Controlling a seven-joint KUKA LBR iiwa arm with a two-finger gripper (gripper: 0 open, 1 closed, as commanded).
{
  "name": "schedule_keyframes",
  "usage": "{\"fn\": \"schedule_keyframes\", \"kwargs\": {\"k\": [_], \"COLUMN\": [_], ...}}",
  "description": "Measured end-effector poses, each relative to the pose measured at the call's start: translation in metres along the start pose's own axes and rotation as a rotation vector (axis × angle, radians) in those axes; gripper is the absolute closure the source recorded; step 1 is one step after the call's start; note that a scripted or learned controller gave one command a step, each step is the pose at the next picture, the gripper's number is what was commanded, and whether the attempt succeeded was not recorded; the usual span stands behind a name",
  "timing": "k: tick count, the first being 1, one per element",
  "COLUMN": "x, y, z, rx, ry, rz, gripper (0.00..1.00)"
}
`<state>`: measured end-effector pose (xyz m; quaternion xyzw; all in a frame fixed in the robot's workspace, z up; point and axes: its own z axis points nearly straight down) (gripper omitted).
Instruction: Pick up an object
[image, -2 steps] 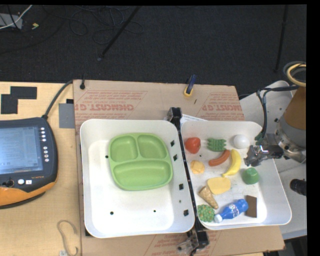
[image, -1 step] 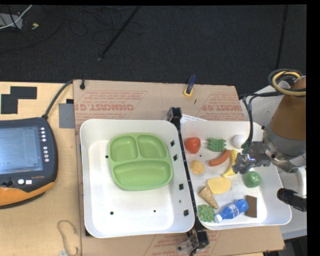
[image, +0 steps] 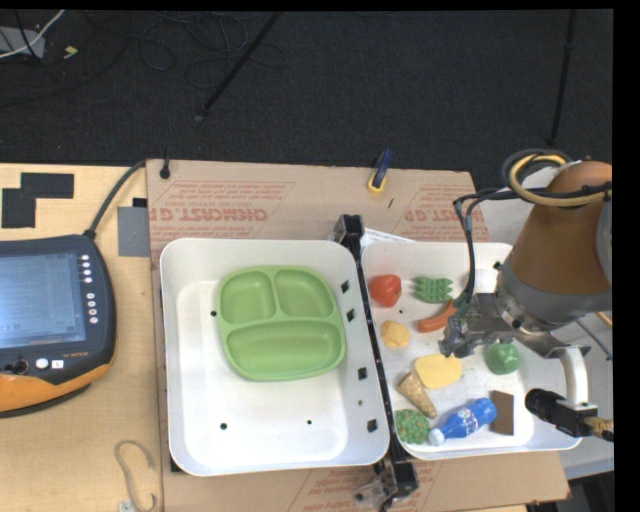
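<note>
The robot arm (image: 560, 240) leans in from the right, over the right bin (image: 470, 255). Its claw (image: 458, 338) hangs low in the middle of that bin, just above the yellow toy (image: 438, 372). The claw is dark and small from up here — I cannot tell how it is set or if it has anything in it.

Lots of toy food lies around the claw. A red tomato (image: 385, 290) sits near the top left of the bin, with a leafy green toy (image: 432, 290) beside it. An orange carrot (image: 435, 321) lies just left of the claw. A small yellow lump (image: 395, 335) rests near the bin's left wall. A green pepper (image: 502, 357) sits just right of the claw. Lower down lie a tan cone (image: 418, 393), a blue bottle (image: 465, 420), a brown block (image: 502, 413) and a green bumpy toy (image: 410, 427).

The left bin (image: 190, 400) holds a green plate (image: 281, 323) with three parts. A tablet (image: 45, 310) sits far left on the bench.
</note>
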<state>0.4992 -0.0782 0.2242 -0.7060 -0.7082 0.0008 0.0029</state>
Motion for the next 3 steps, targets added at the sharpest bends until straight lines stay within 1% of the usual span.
{"fn": "schedule_keyframes", "kwargs": {"k": [1, 2, 3], "x": [0.063, 0.118, 0.127], "y": [-0.008, -0.024, -0.025], "z": [-0.001, -0.011, 0.009], "rx": [0.0, 0.0, 0.003], "ry": [0.001, 0.0, -0.003], "rz": [-0.003, -0.003, 0.002], "gripper": [1.0, 1.0, 1.0]}}
